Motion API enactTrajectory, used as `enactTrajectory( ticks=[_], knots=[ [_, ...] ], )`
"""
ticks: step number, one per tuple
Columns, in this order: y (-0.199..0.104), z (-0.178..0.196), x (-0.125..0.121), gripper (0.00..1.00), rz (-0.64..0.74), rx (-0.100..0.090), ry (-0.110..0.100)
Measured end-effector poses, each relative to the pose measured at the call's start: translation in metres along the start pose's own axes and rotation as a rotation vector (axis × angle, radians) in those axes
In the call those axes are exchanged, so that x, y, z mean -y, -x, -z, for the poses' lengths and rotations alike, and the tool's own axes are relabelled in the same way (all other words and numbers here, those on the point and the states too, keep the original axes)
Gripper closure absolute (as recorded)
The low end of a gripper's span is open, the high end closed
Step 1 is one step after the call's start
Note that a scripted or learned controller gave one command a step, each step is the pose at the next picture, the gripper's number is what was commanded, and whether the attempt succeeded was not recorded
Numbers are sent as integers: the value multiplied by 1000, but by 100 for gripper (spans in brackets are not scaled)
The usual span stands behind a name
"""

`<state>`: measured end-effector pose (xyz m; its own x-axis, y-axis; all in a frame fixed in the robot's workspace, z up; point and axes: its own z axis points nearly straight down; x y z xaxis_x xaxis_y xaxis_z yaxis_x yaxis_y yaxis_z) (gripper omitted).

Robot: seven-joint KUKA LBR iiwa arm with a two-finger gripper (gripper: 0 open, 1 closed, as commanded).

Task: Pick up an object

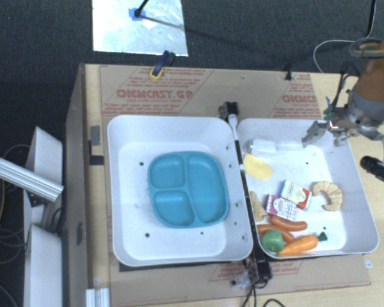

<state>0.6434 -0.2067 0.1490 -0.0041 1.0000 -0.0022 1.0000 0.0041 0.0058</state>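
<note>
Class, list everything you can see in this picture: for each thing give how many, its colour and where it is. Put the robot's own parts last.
Bins: 2, white, side by side on the bench.
Tray: 1, blue, three compartments, in the left bin.
Croissant: 1, tan, right bin, right side.
Carton: 1, red and white, right bin, middle.
Sausage: 1, red-orange, right bin, near front.
Carrot: 1, orange, right bin, front.
Green item: 1, beside the carrot.
Yellow item: 1, right bin, left side.
Clip: 1, yellow and blue, bench's far edge.
Arm: 1, grey and orange, right.
Gripper: 1, above right bin's far corner.
</note>
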Motion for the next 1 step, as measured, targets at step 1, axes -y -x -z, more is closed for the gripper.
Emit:
enactTrajectory(
  ticks=[1],
  knots=[
    [-36, -8, 38, 0, 0, -2, -4]
  ],
)
